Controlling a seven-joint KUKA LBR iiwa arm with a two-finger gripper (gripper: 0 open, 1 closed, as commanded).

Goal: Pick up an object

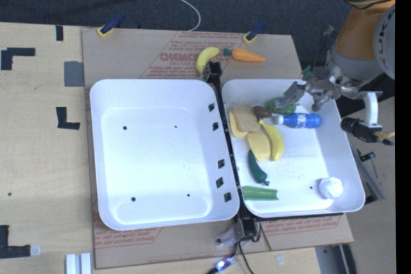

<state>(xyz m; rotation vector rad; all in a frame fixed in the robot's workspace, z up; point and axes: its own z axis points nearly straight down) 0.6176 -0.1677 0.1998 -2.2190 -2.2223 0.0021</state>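
Nothing is lifted yet: the gripper (308,90) hovers over the right bin (347,157), fingers open and empty, above the bottle (297,120).

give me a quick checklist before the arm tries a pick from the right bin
1. Gripper over the right bin: ok, at its far edge.
2. Something already held: cannot tell.
3. Nearest target: ok, blue bottle lies just below the gripper.
4. Room around the bottle: not ok, green item and yellow banana crowd it.
5. Easier targets: ok, white cap and green pepper lie apart near the front.
6. Strays outside the bins: not ok, carrot and a second banana sit on the cardboard.
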